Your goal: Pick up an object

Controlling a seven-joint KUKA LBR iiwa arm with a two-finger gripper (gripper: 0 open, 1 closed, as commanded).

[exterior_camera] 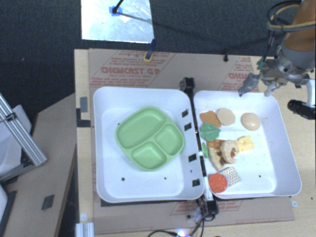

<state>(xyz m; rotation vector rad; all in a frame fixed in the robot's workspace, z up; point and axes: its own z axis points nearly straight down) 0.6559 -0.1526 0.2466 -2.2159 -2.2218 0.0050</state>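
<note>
The gripper [257, 85] hangs above the right bin's [284, 142] far rim, fingers spread and empty. It should drop straight over the pale egg [250, 121] lying apart nearby.

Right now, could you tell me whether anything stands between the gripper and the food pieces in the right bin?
Nothing visible does. The gripper hangs above the right bin's far rim, and the food pieces lie uncovered below it.

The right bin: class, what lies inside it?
The right bin holds toy foods clustered at its left: an orange piece, two beige rounds, a green leaf, a yellow wedge, a red disc. Items beneath the pile are covered.
</note>
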